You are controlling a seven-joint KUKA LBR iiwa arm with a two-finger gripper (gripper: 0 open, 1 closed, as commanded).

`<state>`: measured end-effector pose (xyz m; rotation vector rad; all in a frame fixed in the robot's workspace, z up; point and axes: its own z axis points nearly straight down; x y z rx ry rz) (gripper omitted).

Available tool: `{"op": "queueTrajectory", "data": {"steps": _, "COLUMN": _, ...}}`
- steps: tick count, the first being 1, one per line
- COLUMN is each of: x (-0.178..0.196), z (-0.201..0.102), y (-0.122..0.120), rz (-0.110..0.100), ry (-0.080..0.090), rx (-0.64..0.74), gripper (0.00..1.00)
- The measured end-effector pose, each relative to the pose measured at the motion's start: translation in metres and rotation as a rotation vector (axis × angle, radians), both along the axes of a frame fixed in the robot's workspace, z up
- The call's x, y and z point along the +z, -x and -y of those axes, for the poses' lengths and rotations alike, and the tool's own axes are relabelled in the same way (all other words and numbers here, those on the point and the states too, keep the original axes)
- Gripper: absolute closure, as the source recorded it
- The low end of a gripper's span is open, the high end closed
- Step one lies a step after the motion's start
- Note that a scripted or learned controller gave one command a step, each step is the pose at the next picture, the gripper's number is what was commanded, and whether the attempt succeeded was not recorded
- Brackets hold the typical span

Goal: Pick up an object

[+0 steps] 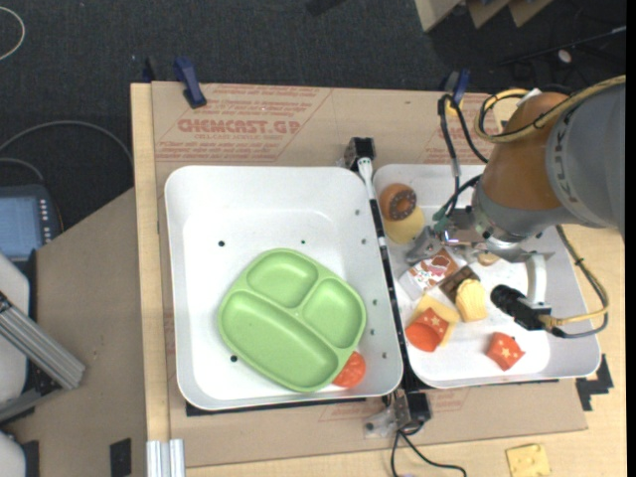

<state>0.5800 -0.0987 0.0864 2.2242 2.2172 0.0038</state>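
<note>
Camera view: pincer (452, 241) low in right bin (566, 366) over toys, grip state can't tell

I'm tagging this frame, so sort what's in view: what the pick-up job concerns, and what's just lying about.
Job:
gripper over the right bin
small toys below it: red piece, yellow piece, red-orange piece, round brown-topped item

Lying about:
green divided plate in the left bin
orange piece at the plate's edge

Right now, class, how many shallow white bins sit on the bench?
2. The left shallow white bin holds a green three-compartment plastic plate. The right shallow white bin lies beside it, partly covered by the grey arm, and holds the small toy items.
</note>
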Motion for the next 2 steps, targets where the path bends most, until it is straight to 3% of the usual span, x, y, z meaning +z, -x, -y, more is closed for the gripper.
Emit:
{"op": "queueTrajectory", "data": {"steps": 1, "x": -0.002, "z": -0.004, "y": -0.012, "rz": 0.0, "ry": 0.001, "rx": 0.004, "gripper": 0.0}}
{"op": "queueTrajectory", "data": {"steps": 2, "x": -0.001, "z": 0.001, "y": 0.01, "rz": -0.006, "ry": 0.0, "rx": 0.002, "gripper": 0.0}}
